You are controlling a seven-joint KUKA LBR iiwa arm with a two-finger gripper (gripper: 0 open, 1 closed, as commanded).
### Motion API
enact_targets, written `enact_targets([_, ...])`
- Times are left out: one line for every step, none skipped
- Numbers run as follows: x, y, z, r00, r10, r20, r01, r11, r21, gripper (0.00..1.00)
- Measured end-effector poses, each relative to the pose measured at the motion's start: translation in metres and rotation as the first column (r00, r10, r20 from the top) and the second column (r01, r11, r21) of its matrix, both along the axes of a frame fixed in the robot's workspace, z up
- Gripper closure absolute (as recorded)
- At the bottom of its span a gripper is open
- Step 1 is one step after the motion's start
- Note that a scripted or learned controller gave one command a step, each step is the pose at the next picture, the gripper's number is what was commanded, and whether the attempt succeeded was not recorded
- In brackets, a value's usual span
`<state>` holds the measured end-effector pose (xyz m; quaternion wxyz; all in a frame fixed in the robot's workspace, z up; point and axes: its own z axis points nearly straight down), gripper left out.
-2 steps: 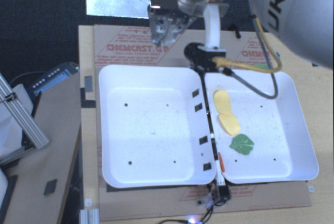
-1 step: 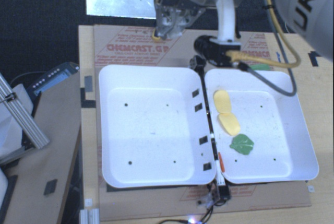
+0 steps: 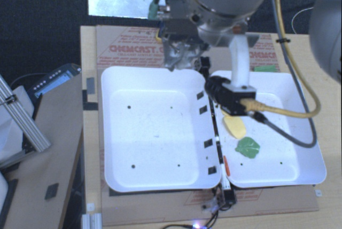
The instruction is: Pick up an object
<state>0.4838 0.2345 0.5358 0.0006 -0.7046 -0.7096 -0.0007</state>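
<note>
Hand [image 3: 183, 58] hung over back rim of left bin [image 3: 155, 116], state cannot be told; yellow piece [image 3: 234, 126], green piece [image 3: 248, 147] seen just beside each other in right bin [image 3: 299, 166]; one to be centred on before descent.

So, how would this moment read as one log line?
tool: over back edge of left bin | right bin: yellow piece, green piece

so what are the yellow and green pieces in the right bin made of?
Yellow piece: likely soft plastic or foam, matte, smooth rounded outline. Green piece: probably thin moulded plastic or rubber, matte, lobed leaf-like edge. Too small to be sure of either.
</note>
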Motion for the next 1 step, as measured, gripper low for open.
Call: enact_targets([0.0026, -0.0006, -0.0008, 1.0, -0.002, 0.001, 0.002, 1.0, -0.001, 1.0])
